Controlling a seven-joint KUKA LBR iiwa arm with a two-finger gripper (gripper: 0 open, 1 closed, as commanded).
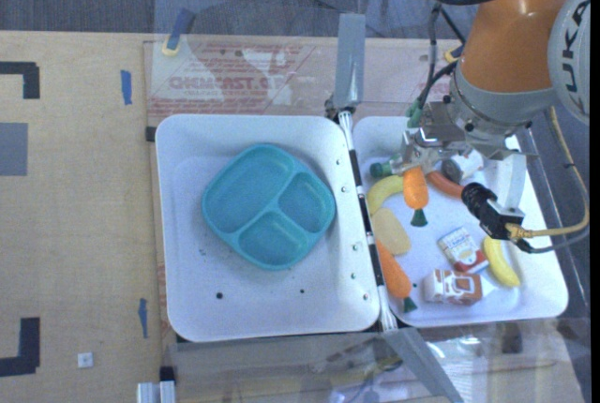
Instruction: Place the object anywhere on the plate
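You see the turquoise three-compartment plastic plate lying flat in the left white bin, nothing on it. The grey arm with the orange band reaches over the right white bin; its tool sits low at that bin's upper left — whether it is spread or pressed together, you cannot tell.

Just below the tool: a small orange toy carrot, touching a yellow toy banana. Contact between tool and carrot is unclear.

Also in the right bin — a pale yellow oblong piece, a second orange carrot, a second banana, a small white-and-orange carton.
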